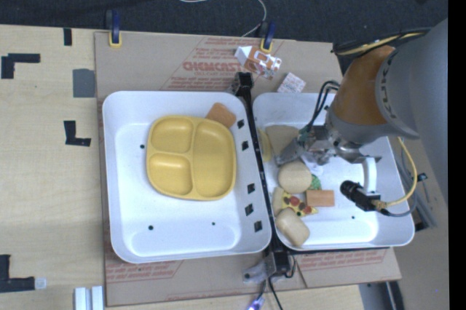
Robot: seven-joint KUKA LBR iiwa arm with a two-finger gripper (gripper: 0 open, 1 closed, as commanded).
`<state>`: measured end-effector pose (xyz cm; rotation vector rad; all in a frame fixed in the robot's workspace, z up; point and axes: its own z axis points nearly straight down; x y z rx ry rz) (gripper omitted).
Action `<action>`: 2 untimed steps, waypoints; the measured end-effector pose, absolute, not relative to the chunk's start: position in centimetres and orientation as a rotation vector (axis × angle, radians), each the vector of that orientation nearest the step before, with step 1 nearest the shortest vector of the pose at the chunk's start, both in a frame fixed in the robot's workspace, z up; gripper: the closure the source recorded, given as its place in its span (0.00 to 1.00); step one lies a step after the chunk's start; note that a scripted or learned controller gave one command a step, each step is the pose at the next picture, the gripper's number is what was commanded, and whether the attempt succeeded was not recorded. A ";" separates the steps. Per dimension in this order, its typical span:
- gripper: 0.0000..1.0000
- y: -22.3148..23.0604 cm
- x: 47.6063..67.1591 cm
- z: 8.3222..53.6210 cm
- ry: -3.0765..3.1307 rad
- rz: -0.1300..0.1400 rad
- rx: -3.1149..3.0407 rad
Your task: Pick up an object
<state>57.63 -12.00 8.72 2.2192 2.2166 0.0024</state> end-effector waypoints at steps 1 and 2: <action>0.00 -9.9 65.0 8.8 2.215 0.002 2.211; 0.00 -10.7 65.6 8.6 2.222 0.001 2.219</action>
